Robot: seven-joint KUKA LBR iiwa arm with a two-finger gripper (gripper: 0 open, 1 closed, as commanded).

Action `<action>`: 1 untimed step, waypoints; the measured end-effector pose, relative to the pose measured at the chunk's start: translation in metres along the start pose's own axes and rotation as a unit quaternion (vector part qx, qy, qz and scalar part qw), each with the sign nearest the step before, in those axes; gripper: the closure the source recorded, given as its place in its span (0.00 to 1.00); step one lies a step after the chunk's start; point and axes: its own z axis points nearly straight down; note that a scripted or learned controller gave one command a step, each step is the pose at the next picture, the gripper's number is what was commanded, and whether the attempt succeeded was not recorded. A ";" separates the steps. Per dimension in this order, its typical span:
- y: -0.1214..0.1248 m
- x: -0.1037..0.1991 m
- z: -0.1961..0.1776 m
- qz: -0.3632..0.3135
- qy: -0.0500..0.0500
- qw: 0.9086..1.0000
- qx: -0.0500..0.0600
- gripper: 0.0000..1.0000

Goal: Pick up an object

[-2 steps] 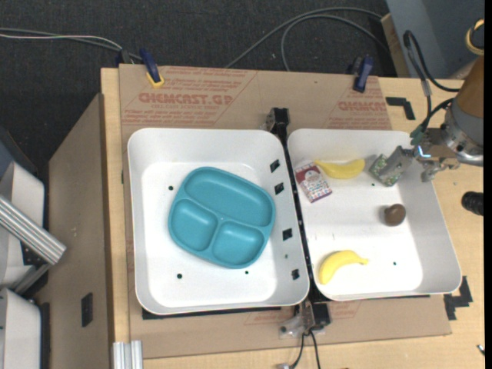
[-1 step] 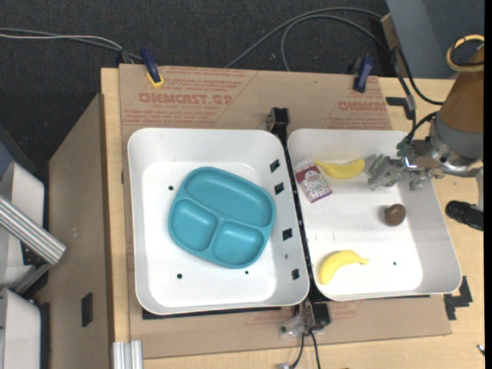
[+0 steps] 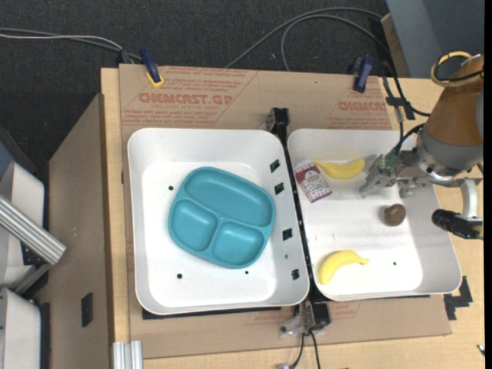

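The right bin (image 3: 430,279) holds a yellow banana (image 3: 341,168) near its back wall. A small red and white packet (image 3: 313,181) lies just left of that banana. A second banana (image 3: 339,264) lies near the bin's front, and a small brown round object (image 3: 394,214) sits right of centre. My gripper (image 3: 380,179) hangs low over the back of this bin, just right of the upper banana and above-left of the brown object. Nothing shows in its grasp.
A teal divided plate (image 3: 221,216) lies in the left bin (image 3: 146,206). The grey and orange arm (image 3: 455,121) comes in over the right bin's right rim. Clamps and cables sit along the bench's back edge (image 3: 254,75).
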 end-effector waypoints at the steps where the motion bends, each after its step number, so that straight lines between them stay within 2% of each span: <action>1: -0.001 0.001 0.047 0.000 0.000 1.000 0.001 0.00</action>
